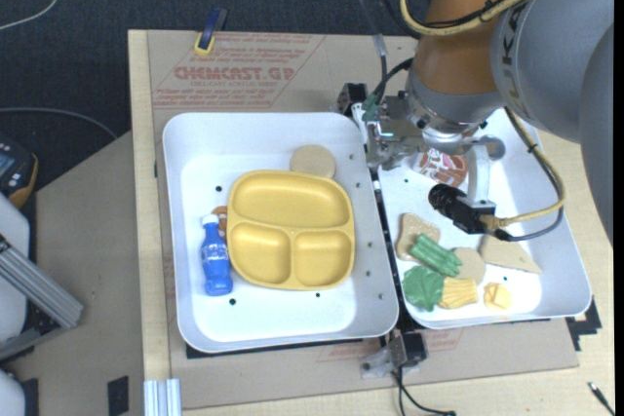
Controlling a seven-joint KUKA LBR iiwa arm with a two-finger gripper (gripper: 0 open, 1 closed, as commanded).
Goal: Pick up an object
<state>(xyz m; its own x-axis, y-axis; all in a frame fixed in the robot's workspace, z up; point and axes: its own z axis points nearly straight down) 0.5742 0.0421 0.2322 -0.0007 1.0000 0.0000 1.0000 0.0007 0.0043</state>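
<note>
My gripper hangs low over the back of the right bin, under the orange wrist band, and the arm hides most of it. A red-and-white toy food piece lies just in front of it, partly covered. Nearer the front of that bin lie a tan bread slice, a green vegetable, a green leafy piece, a yellow corn piece, and pale wedge shapes. I see nothing lifted clear of the bin.
The left bin holds a yellow divided plate, a blue bottle lying beside it and a tan round disc. A black cable plug dangles over the right bin. A cardboard sheet lies behind the bins.
</note>
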